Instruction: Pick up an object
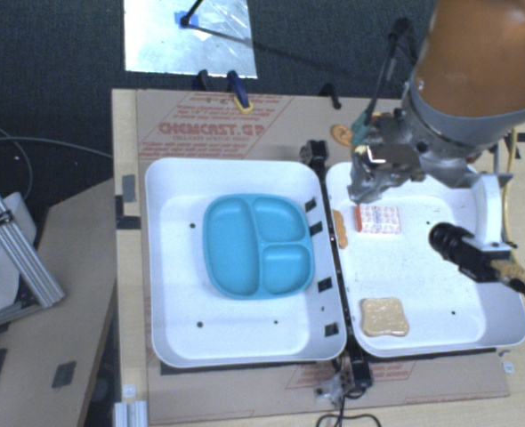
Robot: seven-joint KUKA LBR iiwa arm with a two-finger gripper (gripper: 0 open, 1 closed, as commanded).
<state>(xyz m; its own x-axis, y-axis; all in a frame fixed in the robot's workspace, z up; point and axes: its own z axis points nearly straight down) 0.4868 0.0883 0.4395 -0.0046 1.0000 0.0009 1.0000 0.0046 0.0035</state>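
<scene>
My gripper (367, 190) hangs over the far left part of the right bin (440, 341), just above and left of a white packet with red print (378, 220). A tan slice of toast (384, 318) lies near that bin's front edge. A thin orange strip (340, 228) rests against the bin's left wall. Nothing is visibly between the fingers, and the wrist hides how they stand.
The left bin (178, 327) holds a blue divided plate (258, 245). A small orange piece (341, 134) lies on the cardboard behind the bins. Metal framing stands at the far left.
</scene>
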